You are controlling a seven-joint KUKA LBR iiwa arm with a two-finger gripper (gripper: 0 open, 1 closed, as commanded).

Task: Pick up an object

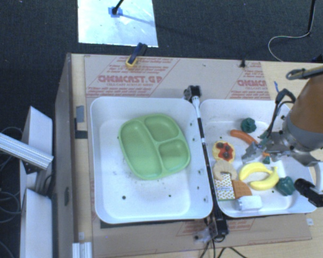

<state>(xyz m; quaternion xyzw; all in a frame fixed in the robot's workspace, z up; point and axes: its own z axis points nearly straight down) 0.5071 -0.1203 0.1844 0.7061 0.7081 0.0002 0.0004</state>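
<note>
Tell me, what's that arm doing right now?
Gripper low in right bin, beside banana. Nothing visibly held. Hot dog, pizza slice crowd close.

A green divided tray (154, 145) lies in the left white bin (110, 198) at frame centre. In the right bin (226, 120), the end effector (254, 152) hangs low above a yellow banana (260, 176), near an orange carrot (243, 136), a pizza slice (224, 151) and two dark green pieces (248, 124). The brown worktop (151, 77) carries both bins.

Green divided tray (154, 146) in left bin (105, 198)
</note>
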